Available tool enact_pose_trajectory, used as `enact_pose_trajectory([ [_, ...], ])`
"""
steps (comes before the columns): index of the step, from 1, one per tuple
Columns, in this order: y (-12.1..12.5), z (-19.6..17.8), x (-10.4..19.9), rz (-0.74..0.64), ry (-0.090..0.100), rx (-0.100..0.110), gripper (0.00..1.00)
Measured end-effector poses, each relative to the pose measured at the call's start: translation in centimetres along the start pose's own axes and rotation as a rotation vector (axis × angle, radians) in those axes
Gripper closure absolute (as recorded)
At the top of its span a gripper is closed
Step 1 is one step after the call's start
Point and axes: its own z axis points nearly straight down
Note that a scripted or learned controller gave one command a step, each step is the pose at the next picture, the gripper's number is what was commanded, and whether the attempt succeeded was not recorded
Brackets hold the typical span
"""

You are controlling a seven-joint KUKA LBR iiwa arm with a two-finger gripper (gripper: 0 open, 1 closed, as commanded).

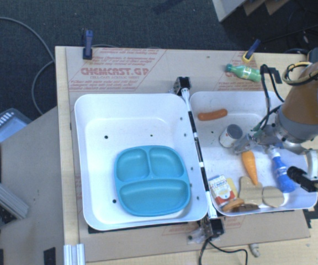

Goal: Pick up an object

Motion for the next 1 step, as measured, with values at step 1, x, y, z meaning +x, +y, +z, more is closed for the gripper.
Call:
enact_pose_trajectory([
  [1,-3.69,0.02,4.36,0.0,0.002,0.003,0.0],
])
